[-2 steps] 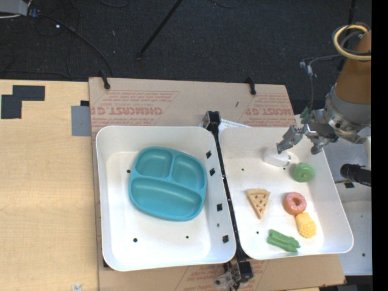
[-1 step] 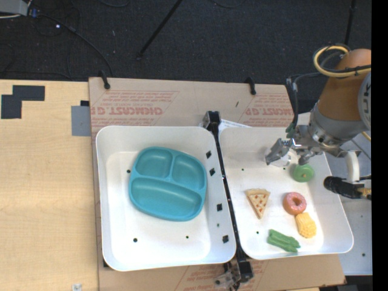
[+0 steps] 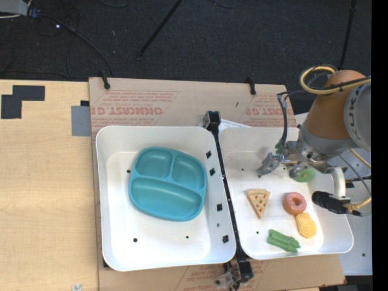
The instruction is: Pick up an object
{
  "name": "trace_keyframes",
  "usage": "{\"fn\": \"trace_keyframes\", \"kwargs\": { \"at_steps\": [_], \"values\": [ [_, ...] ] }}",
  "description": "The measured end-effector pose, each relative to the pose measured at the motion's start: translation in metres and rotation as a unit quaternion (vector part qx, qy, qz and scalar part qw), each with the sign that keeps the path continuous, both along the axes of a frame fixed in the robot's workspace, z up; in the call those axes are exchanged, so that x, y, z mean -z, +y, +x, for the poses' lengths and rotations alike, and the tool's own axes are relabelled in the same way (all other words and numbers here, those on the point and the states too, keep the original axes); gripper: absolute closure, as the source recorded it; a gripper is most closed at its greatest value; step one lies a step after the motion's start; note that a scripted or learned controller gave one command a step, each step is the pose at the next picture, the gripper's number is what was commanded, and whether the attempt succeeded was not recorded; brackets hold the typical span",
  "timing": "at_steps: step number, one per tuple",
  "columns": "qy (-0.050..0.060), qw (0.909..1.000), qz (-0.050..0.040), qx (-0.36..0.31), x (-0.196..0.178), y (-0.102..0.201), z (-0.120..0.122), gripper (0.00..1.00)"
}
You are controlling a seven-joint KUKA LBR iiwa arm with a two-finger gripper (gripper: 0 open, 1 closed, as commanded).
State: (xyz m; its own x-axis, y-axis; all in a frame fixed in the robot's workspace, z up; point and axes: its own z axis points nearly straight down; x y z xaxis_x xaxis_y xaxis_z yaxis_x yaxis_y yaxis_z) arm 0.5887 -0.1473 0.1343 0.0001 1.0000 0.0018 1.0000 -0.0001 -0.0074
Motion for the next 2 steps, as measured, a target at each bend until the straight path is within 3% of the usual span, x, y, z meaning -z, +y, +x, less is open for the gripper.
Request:
{"fn": "trace_keyframes", "kwargs": {
  "at_steps": [1,2],
  "values": [
    [-0.001,1.0000,-0.0004,0.000,0.050,0.001,-0.001,0.00],
    [-0.002,1.0000,-0.0004,0.002,0.037,0.000,0.000,1.00]
  ]
}}
